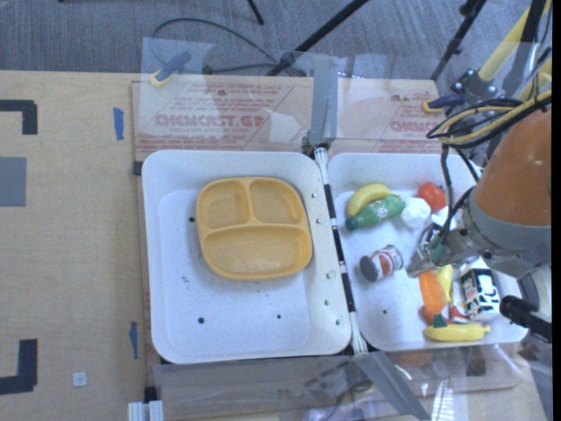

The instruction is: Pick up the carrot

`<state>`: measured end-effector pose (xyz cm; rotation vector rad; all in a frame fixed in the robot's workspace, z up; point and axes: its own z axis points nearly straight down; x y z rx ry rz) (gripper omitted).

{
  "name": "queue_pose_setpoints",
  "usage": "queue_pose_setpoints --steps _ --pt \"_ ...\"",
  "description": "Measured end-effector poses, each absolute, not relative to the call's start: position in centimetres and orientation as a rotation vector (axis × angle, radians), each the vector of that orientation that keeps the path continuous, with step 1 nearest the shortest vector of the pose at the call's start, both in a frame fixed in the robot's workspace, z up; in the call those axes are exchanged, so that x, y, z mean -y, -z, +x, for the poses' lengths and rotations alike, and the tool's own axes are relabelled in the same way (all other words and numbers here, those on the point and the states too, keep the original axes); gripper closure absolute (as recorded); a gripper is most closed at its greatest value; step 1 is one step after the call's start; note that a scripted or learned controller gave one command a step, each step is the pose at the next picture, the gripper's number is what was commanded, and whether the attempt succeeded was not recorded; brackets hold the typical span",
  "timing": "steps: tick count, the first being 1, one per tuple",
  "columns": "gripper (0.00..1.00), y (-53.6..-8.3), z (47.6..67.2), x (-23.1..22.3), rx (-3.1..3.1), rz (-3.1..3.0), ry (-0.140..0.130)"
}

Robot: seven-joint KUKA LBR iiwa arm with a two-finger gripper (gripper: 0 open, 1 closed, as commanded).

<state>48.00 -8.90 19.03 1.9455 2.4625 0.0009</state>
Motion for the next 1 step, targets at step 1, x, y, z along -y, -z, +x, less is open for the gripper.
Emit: queue_pose_setpoints --steps 1 --pt "1.0 -20.04 48.14 8.88 -2.46 1.94 -0.003"
